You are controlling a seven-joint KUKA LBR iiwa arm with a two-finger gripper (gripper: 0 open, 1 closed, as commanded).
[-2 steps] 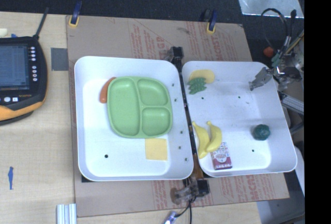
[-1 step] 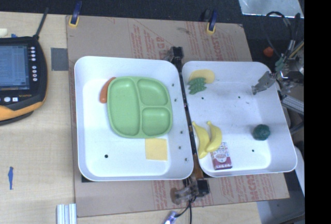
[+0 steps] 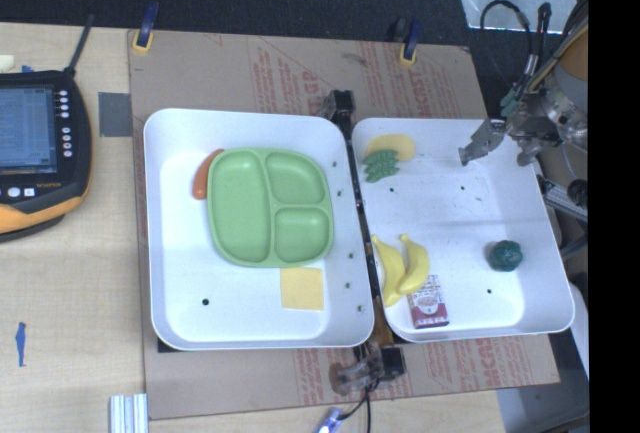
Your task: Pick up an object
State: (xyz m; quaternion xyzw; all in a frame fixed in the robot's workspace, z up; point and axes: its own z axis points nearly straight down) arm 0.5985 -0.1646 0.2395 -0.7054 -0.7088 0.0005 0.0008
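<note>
My gripper hangs over the far right corner of the right bin, open, with nothing between its fingers. In that bin lie a yellow rounded piece and a green leafy piece at the far left. A banana and a small red and white carton lie at the near left, and a dark green ball sits on the right. The left bin holds a green divided plate, a yellow square and an orange piece partly under the plate.
Both bins rest on a cardboard sheet held by clamps. A teach pendant lies on the bench at the left. Cables and arm parts crowd the right edge beside the gripper.
</note>
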